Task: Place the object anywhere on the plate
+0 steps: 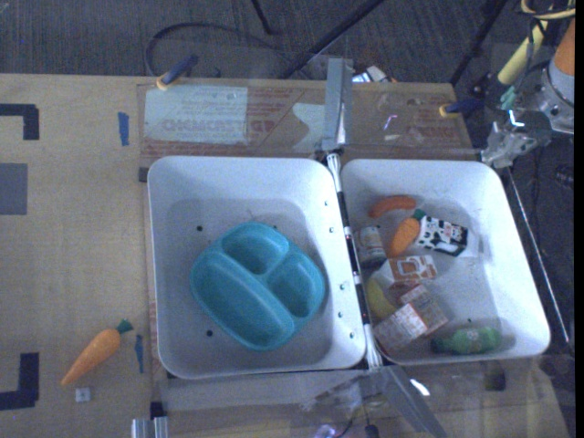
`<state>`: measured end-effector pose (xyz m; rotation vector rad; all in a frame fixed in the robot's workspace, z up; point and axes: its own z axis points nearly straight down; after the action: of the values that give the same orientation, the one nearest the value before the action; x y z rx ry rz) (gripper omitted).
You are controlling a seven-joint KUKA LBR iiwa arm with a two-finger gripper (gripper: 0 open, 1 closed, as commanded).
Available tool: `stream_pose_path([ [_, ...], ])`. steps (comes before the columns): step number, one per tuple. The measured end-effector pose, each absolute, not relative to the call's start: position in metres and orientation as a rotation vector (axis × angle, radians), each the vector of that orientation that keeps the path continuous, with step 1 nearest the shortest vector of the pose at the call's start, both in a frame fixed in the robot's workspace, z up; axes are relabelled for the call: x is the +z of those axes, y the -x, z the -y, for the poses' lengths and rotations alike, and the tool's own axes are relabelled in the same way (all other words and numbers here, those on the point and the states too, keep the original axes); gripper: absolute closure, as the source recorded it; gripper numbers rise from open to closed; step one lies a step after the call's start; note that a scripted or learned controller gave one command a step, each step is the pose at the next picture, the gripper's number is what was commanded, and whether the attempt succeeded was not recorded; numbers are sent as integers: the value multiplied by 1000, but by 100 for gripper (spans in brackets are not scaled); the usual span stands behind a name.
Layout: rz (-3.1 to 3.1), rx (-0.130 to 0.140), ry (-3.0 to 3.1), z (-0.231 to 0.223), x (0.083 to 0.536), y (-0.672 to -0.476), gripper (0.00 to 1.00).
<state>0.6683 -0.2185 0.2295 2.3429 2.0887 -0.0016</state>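
On the counter's left bin sits the teal divided plate (258,285), bare; the right bin (511,245) holds a toy carrot (404,235) among cartons, none yet picked. Far right the gripper (511,135) hangs outside the bins, fingers' state unclear, so choosing and grasping comes next

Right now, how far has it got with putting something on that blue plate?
Nothing looks done yet: the plate in the left bin carries nothing. Nothing is in hand either; the claw sits beyond the right bin's far corner. The toys, like the carrot and bottle, lie in the right bin. Picking and placing both remain.
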Motion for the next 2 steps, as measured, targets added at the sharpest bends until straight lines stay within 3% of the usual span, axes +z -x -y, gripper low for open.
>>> stream_pose_path([
  [1, -2371, 1, -2062, 153, 200, -667, 100],
  [2, -2613, 3, -1740, 57, 245, -654, 100],
])
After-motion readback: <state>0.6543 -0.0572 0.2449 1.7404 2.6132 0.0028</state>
